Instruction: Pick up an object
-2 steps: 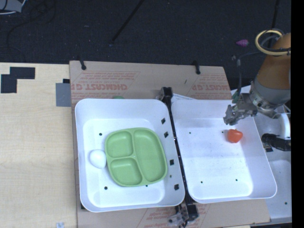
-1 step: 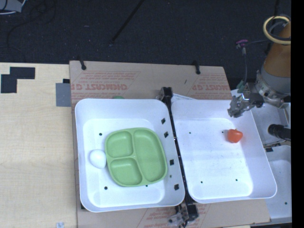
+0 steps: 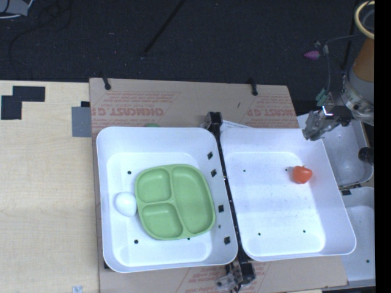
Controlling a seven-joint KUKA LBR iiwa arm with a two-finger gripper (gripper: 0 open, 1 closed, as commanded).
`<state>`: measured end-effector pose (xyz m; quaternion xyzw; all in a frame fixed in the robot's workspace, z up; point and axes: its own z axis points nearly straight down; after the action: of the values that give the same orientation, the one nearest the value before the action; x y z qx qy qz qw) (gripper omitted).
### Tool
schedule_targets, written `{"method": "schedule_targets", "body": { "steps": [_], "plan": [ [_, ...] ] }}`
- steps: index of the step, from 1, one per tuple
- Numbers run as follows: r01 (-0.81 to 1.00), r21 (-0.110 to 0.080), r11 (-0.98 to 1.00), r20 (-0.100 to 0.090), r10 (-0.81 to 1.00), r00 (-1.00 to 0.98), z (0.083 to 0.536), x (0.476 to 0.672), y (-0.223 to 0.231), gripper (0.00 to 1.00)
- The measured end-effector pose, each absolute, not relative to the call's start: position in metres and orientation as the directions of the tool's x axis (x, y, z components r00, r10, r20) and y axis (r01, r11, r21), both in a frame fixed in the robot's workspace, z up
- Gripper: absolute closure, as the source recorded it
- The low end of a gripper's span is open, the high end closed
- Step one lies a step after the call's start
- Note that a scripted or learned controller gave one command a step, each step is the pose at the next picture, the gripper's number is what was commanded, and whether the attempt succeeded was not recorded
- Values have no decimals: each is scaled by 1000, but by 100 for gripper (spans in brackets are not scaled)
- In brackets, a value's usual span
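Bench seen from above, bearing two shallow white bins side by side on a cardboard sheet. The left bin point(image 3: 116, 157) holds a green plate point(image 3: 174, 201) with three compartments, lying flat, and a white ball point(image 3: 125, 204) touching the plate's left edge. The right bin point(image 3: 275, 224) holds one small orange-red object point(image 3: 301, 174), round and rather like a tomato, resting near the bin's upper right corner, well apart from everything else. The gripper point(image 3: 316, 125) hangs at the upper right, just outside the right bin's far corner, above and slightly right of the orange object; it is small and blurred, and nothing is visible in it. The arm point(image 3: 365, 60) rises behind it toward the frame's right edge. Judging from this, the task has scarcely begun: no object is lifted, all three lie in their bins. The descent, the grasp and the lift are all left, and the orange object looks the nearest candidate.
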<state>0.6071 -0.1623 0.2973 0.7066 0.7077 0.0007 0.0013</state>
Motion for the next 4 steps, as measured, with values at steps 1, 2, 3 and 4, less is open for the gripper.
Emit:
{"method": "schedule_targets", "body": {
  "steps": [1,2,3,4],
  "plan": [
    [1000,-3,5,2,1000,-5,294,606,-104,100],
    [1000,-4,3,1,1000,-3,293,600,-53,100],
    [1000,-4,4,1,1000,-4,289,593,2,100],
    [1000,-5,4,1,1000,-4,281,591,46,100]
  ]
}}
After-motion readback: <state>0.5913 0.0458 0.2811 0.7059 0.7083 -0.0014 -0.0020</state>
